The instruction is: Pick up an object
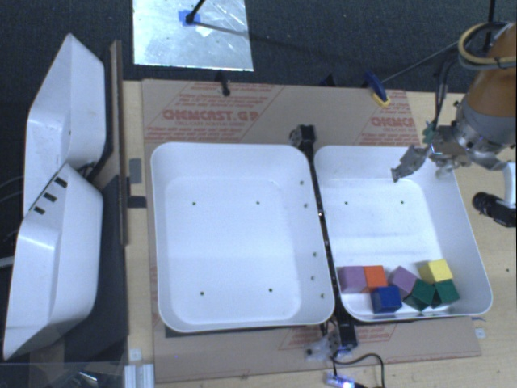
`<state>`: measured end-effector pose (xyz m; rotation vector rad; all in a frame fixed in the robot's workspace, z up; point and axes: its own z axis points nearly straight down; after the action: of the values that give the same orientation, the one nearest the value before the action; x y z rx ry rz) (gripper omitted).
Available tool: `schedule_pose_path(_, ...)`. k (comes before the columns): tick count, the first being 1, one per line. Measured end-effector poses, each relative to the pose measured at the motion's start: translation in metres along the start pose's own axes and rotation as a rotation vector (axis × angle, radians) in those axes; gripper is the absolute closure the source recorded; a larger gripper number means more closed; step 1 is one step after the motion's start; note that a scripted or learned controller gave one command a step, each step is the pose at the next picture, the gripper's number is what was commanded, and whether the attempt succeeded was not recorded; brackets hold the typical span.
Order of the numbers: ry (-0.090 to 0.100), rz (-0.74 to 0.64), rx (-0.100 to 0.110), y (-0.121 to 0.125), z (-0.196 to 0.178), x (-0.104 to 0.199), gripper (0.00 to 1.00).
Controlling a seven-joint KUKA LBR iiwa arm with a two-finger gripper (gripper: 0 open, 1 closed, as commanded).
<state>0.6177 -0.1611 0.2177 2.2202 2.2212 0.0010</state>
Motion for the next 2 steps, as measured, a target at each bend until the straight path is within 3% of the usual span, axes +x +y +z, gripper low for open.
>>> schedule_pose_path(1, 0.002, 0.0, 0.008, -0.047, 0.1, 0.017, 0.0)
schedule_pose_path(2, 0.0, 0.0, -0.001, -0.045, 0.085, 0.016, 1.0)
